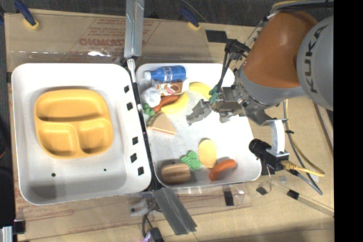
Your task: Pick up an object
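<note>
- Right bin (pixel 241 147): smooth plastic toy foods, roughly ten, crowded along the left wall and front edge.
- Counted: one blue bottle (pixel 168 73), one pale yellow egg shape (pixel 207 151), one brown bun (pixel 175 173).
- End effector (pixel 199 111): grey metal, hovering mid-bin; finger opening cannot be told, nothing visibly held.
- Left bin (pixel 22 122): one glossy yellow three-compartment tray (pixel 74 123).

Bare floor (pixel 227 139) amid toy food (pixel 207 151)
</note>
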